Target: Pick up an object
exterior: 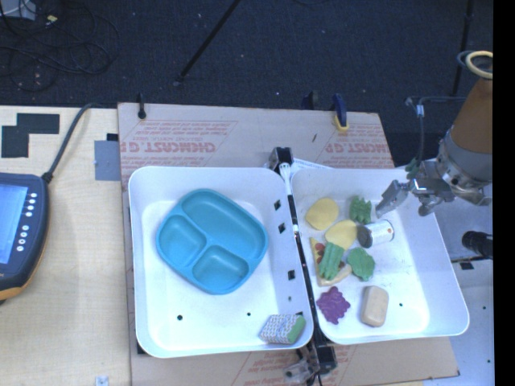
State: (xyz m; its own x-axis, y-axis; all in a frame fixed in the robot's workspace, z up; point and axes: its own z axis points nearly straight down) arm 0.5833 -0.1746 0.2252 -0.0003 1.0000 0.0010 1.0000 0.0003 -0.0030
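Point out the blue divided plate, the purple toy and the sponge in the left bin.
blue divided plate (pixel 211 240): camera view, centre ridge.
purple toy (pixel 332 304): camera view, its middle.
sponge (pixel 282 328): camera view, patterned top face.

Tool (pixel 409 193) hanging over the right bin (pixel 438 296), above its upper right part. Grey-and-white cylinder (pixel 375 234) lying below the tool, touching a yellow piece (pixel 341 233). Purple item (pixel 332 304) and tan block (pixel 374 305) nearer the bin's lower rim. Blue divided plate (pixel 212 240) in the left bin (pixel 153 312).
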